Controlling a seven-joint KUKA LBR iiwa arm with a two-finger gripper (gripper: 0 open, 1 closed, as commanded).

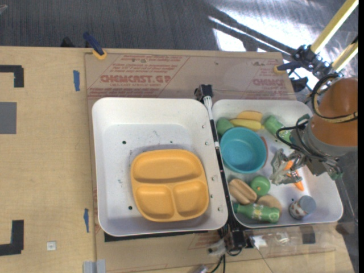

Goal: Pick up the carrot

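Note:
The carrot (pixel 297 181) is small and orange and lies in the right part of the right white bin (pixel 336 212). It shows as orange bits between the metal fingers (pixel 278 172) of my gripper (pixel 287 170). The gripper reaches down into the bin from the right and is shut on the carrot, hiding most of it. The grey wrist with its orange band (pixel 335 110) rises above it at the bin's right side.
In the right bin, a blue bowl (pixel 243 148) stands just left of the gripper. A banana (pixel 248 120) and green items (pixel 273 124) lie behind it. A bread roll (pixel 243 191), a green bottle (pixel 259 212) and a grey-blue object (pixel 301 206) lie in front. The left bin (pixel 114 152) holds a yellow divided plate (pixel 169 183).

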